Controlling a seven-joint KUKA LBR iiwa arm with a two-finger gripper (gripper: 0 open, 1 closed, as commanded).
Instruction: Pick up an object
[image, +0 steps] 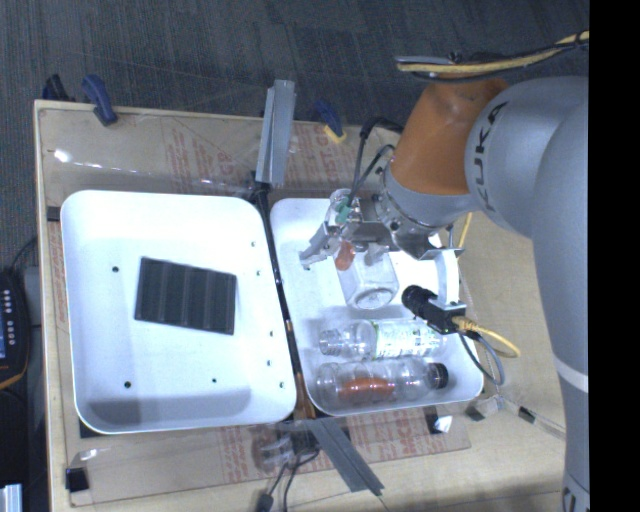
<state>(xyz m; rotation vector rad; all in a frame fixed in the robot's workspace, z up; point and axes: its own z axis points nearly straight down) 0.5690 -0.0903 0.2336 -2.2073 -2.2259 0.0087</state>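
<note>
While end effector (345, 238) hovers, grip state unclear | clear cup (368, 280) upright | bottles (385, 342) lie left-right

The left bin (95, 240) offers wide open floor around a dark ribbed slab (186, 295) lying flat near its middle. The right bin (292, 225) is crowded: a clear cup (368, 285) in mid-bin, two clear plastic bottles (380, 342) (378, 381) lying across the lower end, and the arm (470, 150) overhanging its upper right. Bare floor remains at its upper left corner.
</note>
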